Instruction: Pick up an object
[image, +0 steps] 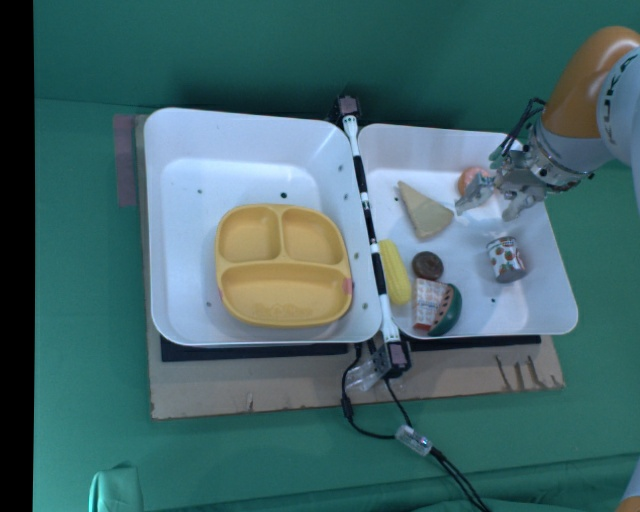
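The hand (489, 197) hovers open over an orange ball (470, 181), gripping nothing; next, seemingly, lower and close.

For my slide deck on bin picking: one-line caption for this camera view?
KUKA arm's gripper hovers by an orange toy in the right bin; a yellow divided plate sits in the left bin.

This looks like a robotics lab test bench: a green cloth-covered table (90, 300) bears two shallow white plastic bins (165, 200) on a brown cardboard sheet (250, 395), loose black cables (400, 410) trailing, and plastic toy food (425, 210).
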